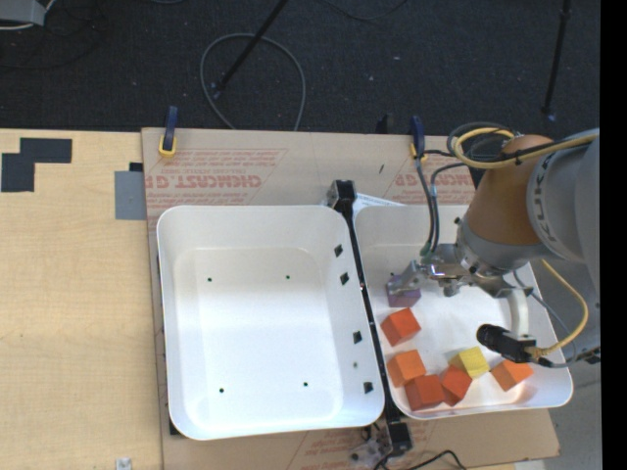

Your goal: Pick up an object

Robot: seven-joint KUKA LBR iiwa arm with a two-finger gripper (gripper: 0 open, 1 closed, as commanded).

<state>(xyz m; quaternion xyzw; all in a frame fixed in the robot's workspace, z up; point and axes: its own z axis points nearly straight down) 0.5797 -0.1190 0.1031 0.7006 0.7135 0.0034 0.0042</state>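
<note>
Two shallow white bins sit side by side on a cardboard sheet (294, 169) printed with red lettering, clamped at its far edge to a pale wooden bench (69, 302). Beyond the bench, dark carpet (118, 57) carries loose black cables. The left bin (176, 262) shows only small dark dots on its floor. The arm's gripper (419, 280) hangs low over the far-left part of the right bin (558, 392), at a small purple-grey block (403, 286); whether the claw is released or clenched cannot be told. Nearer lie orange blocks (400, 325), a red block (456, 383) and a yellow block (473, 361), clustered toward the near wall.
</note>
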